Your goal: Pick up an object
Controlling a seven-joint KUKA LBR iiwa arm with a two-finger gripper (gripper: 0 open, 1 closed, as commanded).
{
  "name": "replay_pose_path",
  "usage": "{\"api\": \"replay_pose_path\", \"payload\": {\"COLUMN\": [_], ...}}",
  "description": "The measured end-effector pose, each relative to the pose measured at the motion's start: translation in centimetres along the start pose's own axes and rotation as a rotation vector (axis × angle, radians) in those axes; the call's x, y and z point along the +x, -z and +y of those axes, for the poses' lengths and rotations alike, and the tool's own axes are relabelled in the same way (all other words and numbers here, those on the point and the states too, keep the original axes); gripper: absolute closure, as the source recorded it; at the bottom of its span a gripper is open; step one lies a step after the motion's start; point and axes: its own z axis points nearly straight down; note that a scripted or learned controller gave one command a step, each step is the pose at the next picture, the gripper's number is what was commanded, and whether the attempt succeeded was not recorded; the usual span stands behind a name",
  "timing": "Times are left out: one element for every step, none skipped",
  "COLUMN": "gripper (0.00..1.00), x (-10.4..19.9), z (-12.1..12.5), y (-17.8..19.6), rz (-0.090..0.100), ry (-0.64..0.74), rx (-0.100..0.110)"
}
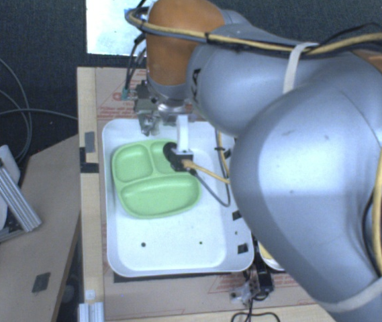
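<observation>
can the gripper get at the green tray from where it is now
Probably yes. The gripper sits right at the far rim of the green divided tray, which lies alone in the left white bin. Nothing lies between them; a cable crossing the tray's right edge might get in the way.

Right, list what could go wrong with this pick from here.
1. The claw hovers at the far rim of the green divided plastic plate; a shallow rim may slip out of a pinch.
2. The yellow cable trails across the plate's right side and could snag it.
3. The grey arm blocks the camera's sight of the white bin's right side.
</observation>
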Motion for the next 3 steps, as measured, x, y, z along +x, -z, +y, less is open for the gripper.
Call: {"api": "replay_pose_path", "payload": {"gripper": [1.0,1.0,1.0], "x": [-1.9,0.6,0.9], "z": [-0.1,-7.4,-12.8], "y": [-0.7,7.1,5.3], "rz": [-0.002,0.003,-0.001], "ry": [-0.007,0.0,-0.002], "rx": [0.004,0.002,0.01]}}
